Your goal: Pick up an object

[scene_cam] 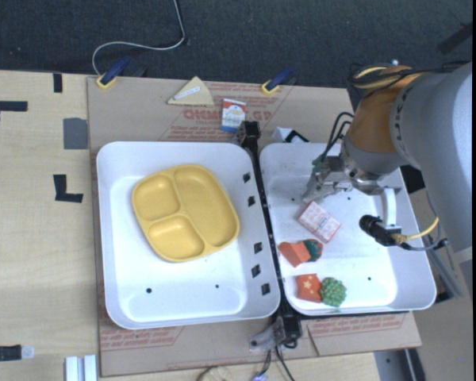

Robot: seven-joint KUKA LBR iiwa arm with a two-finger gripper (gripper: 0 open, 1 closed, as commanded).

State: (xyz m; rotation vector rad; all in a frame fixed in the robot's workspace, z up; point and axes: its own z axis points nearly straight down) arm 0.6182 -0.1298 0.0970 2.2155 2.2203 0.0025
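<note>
A small pink-and-white packet (320, 221) lies tilted in the right bin (381, 292), its long side slanting down to the right. The hand (324, 182) hangs just above it, empty; I cannot tell its spread.

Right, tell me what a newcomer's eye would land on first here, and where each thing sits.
First the yellow divided plate, lying alone in the left bin. Next the grey arm with its orange band, reaching into the right bin from the right, its gripper low near the bin's far end just above a pink packet. Toward the near edge lie small red and green toy foods.
</note>
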